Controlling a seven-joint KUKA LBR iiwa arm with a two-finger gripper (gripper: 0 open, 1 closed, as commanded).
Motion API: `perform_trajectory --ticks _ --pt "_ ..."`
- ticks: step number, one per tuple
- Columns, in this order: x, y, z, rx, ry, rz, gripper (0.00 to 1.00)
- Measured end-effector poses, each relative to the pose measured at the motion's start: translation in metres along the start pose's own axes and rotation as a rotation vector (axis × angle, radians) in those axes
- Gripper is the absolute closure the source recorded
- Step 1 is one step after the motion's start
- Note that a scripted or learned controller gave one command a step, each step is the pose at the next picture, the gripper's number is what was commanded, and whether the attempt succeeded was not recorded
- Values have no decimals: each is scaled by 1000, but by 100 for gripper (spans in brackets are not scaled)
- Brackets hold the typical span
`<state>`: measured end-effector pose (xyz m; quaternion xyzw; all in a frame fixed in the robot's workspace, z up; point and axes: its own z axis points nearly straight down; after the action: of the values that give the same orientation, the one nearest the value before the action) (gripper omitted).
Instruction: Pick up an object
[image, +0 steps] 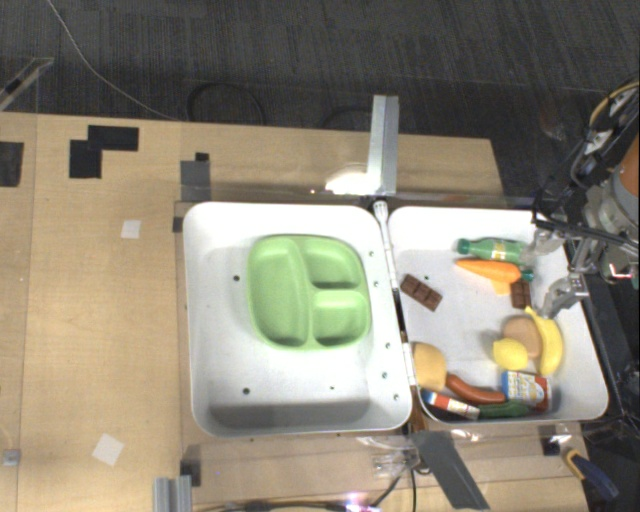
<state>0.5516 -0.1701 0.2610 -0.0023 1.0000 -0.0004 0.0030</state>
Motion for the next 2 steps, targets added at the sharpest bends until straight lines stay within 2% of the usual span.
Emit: perform_trajectory --ticks 1,2 --pt "13 -35 109 -3 4 -237 0" --pt "-56 -23 173 2 -7 -207 0"
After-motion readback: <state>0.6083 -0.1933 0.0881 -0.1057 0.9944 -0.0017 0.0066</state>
